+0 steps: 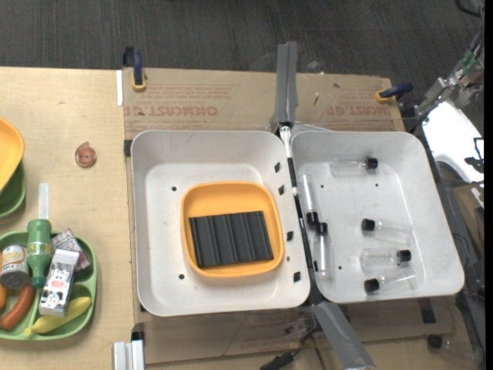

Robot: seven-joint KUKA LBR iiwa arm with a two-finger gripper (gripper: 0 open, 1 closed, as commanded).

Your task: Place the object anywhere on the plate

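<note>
Left bin (154, 206): orange plate (231, 193) sits near centre, square with rounded corners. A dark grey ribbed block (229, 237) lies flat on the plate and covers most of its floor; orange rim is visible on all four sides.

Right bin (420, 206): four clear vials with black caps, all lying on their sides, none touching the plate.
- vial 1 (353, 165), upper part of the bin, cap pointing right
- vial 2 (377, 226), mid bin, cap at its left end
- vial 3 (387, 259), just below vial 2, cap at its right end
- vial 4 (387, 283), near the front wall, cap at its left end; close beside vial 3, contact cannot be told

A long clear tube (306, 195) with a black collar lies along the right bin's left wall.

Both bins rest on a cardboard sheet (208, 102) on the desk (62, 106). Far left of the desk: a green tray (81, 314) of toy food, well apart from the bins
</note>
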